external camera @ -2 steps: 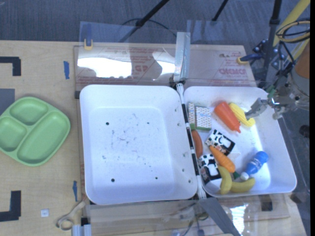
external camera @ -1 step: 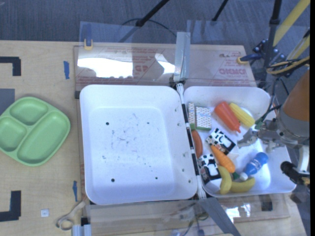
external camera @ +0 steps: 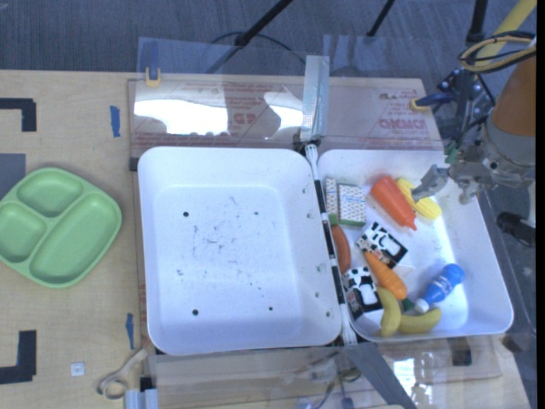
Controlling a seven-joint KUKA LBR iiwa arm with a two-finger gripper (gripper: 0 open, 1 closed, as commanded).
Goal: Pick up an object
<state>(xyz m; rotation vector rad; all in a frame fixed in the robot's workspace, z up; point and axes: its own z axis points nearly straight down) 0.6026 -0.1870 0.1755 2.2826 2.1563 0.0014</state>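
My gripper (external camera: pixel 450 185) hangs over the far right part of the right bin (external camera: pixel 490 267), open with nothing between its fingers. Just left of it lie a yellow corn cob (external camera: pixel 424 203) and a large orange carrot (external camera: pixel 392 199). Further forward in the same bin are a patterned box (external camera: pixel 351 200), a black-and-white block (external camera: pixel 386 241), a small carrot (external camera: pixel 387 272), an orange sausage (external camera: pixel 341 246), a blue bottle (external camera: pixel 443 284) and a yellow banana (external camera: pixel 390 311).
The left bin (external camera: pixel 226 237) sits beside the right one, split by a shared rim. A green divided plate (external camera: pixel 55 226) rests on the bench at far left. Clear plastic panels (external camera: pixel 221 109) stand behind both bins. Cables hang by the arm at upper right.
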